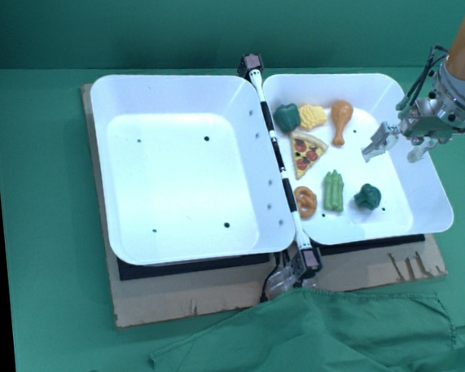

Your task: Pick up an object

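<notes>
The right bin [426,203] holds several toy foods: a green pepper [287,117], a yellow corn piece [312,116], an orange chicken drumstick [340,120], a pizza slice [305,152], a pretzel [305,201], a green asparagus bundle [333,191] and a broccoli floret [368,197]. My gripper [397,146] hovers over the bin's right side, above and to the right of the broccoli. Its fingers [376,143] are spread apart with nothing between them.
The left bin [118,102] sits beside the right one, with a black-and-white rod [277,156] along the seam between them. Both rest on cardboard [186,296]. Green cloth [313,341] bunches at the front.
</notes>
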Robot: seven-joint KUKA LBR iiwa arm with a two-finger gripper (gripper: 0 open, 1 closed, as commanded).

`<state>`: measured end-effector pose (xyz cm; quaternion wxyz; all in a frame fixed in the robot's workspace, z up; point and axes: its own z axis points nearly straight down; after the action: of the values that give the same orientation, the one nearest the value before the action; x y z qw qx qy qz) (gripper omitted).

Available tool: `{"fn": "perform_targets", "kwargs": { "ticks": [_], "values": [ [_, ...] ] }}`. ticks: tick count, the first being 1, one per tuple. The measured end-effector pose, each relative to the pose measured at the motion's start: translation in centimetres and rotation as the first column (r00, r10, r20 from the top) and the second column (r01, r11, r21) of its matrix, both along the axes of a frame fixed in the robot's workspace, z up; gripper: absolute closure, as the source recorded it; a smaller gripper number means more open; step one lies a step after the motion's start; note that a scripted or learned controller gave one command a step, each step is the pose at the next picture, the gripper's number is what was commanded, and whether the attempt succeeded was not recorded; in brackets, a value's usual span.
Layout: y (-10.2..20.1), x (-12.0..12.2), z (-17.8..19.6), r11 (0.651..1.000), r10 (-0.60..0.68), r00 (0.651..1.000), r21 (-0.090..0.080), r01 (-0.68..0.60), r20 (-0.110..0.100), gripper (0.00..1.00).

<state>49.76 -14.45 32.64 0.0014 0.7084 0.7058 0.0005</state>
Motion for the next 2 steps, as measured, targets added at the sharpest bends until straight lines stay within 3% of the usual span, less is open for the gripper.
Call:
{"fn": "perform_targets", "kwargs": {
  "ticks": [1,2],
  "values": [
    [0.0,0.0,0.0,1.000,0.000,1.000,0.000,0.000,0.000,0.00],
    [-0.2,-0.7,-4.3,1.000,-0.001,1.000,0.001,0.001,-0.004,0.00]
  ]
}}
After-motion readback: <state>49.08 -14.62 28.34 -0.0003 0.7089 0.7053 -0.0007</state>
